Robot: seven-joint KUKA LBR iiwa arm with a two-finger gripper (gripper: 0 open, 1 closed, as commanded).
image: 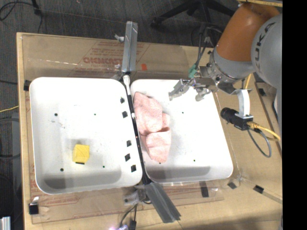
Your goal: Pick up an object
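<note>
**Pink cloth**: a crumpled, mottled pink-and-white piece is lying in the right bin, at the centre of the frame. It is pressing against that bin's left wall and stretching from the upper part of the floor down towards the lower part.

**Yellow block**: a small cube-like piece is sitting alone in the lower left part of the left bin, well apart from the cloth and clear of the walls.

**Gripper**: it is hovering over the upper edge of the right bin, up and to the right of the cloth and not touching it. Its two fingers are standing spread, with nothing between them.

**Arm**: the orange band and grey housing are occupying the upper right of the frame. Dark lettering is showing on the grey housing, but only part of it can be seen, so it is not being read here.

**Bench**: the pale board is carrying both bins. Red printing is running upside down across it above the left bin, too blurred to read. A small orange mark is lying just right of the grey bar that is rising from the seam between the bins.
</note>
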